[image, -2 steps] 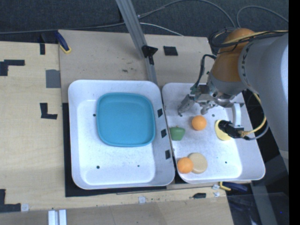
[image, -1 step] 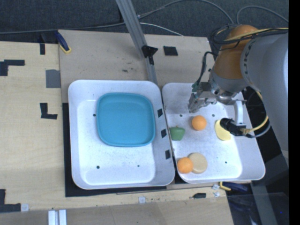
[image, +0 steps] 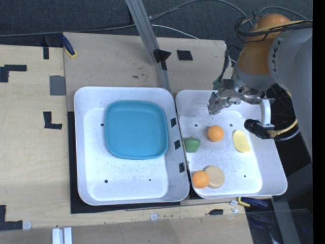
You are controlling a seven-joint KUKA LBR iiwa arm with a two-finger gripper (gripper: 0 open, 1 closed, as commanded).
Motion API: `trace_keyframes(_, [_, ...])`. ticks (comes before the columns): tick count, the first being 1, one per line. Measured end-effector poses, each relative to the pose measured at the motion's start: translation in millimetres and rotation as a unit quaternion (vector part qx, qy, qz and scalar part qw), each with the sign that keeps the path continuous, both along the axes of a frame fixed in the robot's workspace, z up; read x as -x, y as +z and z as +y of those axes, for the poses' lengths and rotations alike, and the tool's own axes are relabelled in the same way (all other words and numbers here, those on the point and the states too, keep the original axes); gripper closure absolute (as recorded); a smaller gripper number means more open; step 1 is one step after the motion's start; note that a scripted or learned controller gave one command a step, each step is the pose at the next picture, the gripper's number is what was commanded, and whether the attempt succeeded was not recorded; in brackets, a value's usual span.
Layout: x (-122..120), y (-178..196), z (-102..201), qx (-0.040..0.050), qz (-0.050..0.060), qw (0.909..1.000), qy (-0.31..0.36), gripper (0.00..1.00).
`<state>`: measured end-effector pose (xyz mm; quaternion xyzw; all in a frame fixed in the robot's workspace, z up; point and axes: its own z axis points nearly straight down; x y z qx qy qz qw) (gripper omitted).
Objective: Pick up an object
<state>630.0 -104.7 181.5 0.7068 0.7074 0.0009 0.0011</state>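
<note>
The pincer [image: 219,105] hangs above the far part of the right bin [image: 269,179], nothing between its fingers; whether they are spread or closed I cannot tell. Just beyond and below it sits an orange ball [image: 215,133], the likeliest target. Farther off lie a yellow piece [image: 241,141], a green piece [image: 192,145], and another orange ball [image: 200,179] touching a beige disc [image: 215,176]. Judging by this, the approach is underway; next comes aligning over one object and descending. No readable writing.
</note>
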Motion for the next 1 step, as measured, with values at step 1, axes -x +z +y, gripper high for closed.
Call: trace_keyframes(1, [1.4,61.6,-4.3,0.0001,-0.001,1.0,0.0,1.0])
